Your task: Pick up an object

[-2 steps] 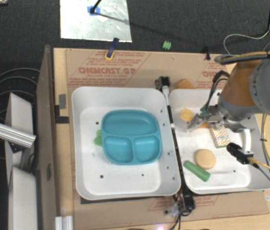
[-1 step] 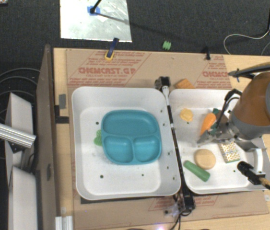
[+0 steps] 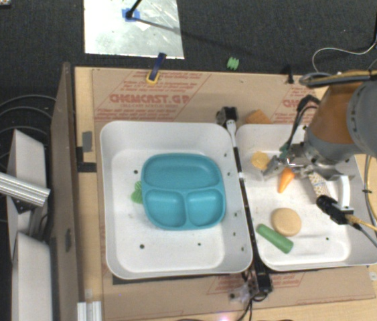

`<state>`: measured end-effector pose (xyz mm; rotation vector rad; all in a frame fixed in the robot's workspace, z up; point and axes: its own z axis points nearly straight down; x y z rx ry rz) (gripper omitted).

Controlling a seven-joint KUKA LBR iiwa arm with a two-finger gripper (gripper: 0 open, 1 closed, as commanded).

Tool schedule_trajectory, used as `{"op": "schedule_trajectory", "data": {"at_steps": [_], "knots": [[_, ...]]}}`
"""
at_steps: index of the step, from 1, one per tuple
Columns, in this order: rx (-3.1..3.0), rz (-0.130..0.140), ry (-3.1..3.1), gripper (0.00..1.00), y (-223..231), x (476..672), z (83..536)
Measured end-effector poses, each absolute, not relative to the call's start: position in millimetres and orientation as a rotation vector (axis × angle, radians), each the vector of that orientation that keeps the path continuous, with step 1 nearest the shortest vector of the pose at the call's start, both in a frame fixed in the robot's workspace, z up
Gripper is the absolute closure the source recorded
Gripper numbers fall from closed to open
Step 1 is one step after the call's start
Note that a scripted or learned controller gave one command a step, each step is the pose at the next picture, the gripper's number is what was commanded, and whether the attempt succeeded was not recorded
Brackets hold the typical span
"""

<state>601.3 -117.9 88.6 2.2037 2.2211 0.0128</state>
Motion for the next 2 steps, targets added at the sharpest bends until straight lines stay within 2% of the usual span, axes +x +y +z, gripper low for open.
{"op": "schedule_trajectory", "data": {"at_steps": [1, 2], "knots": [[2.212, 0.005, 2.225, 1.0, -118.2, 596.9, 95.9], [2.206, 0.012, 2.23, 1.0, -45.0, 592.3, 190.1]]}}
